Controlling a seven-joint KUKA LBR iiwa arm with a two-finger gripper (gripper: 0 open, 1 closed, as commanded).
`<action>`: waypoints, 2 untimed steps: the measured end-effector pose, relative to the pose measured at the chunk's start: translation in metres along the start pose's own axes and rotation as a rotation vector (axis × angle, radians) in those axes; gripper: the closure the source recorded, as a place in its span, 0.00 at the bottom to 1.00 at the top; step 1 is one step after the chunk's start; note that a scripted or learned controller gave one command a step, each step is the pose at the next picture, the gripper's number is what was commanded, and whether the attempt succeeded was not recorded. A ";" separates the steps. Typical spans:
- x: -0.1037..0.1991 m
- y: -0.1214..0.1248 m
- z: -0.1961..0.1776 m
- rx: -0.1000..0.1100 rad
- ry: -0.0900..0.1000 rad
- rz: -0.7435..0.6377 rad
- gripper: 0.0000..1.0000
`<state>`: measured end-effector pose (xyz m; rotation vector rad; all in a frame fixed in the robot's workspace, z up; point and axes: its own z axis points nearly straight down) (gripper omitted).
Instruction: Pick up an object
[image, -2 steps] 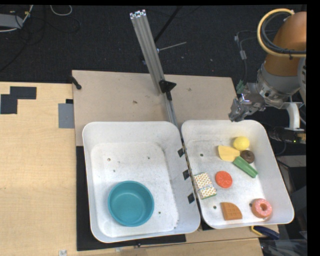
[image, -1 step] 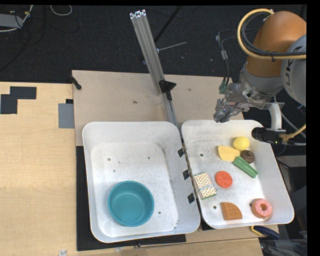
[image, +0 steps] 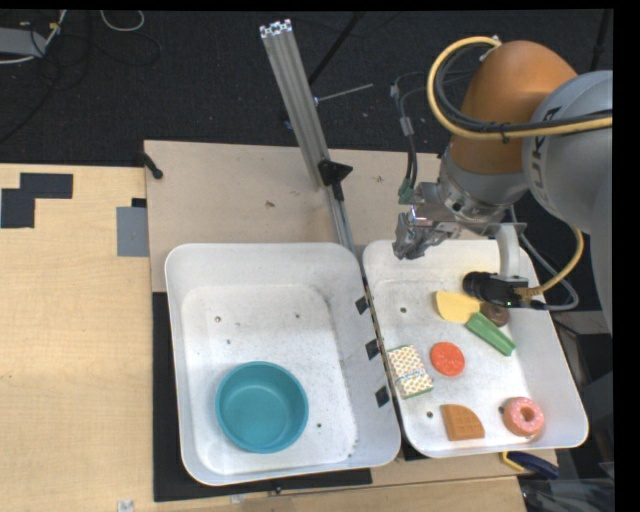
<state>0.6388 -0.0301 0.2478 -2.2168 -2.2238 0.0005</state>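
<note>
Fingers (image: 410, 243) state unclear, above right bin (image: 560, 400), round teal bowl (image: 262, 405), pink ringed doughnut (image: 523, 416)

The round teal plastic bowl (image: 262, 405) sits in the speckled white left bin (image: 200, 290). In the plain white right bin (image: 400, 270) lie a small block with a green-and-cream check pattern (image: 410, 371), a flat orange-red disc (image: 447, 359), a yellow wedge (image: 456, 305), a green stick (image: 489, 334), a tan-brown slab (image: 461, 422) and a pink ring doughnut (image: 523, 416). The metallic grey claw (image: 412, 240) hangs below an orange band (image: 510, 90). The bench (image: 70, 330) is pale wood.
</note>
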 end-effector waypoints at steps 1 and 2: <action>0.048 -0.015 0.013 0.000 0.000 0.000 1.00; 0.106 -0.016 0.017 0.000 0.000 -0.001 1.00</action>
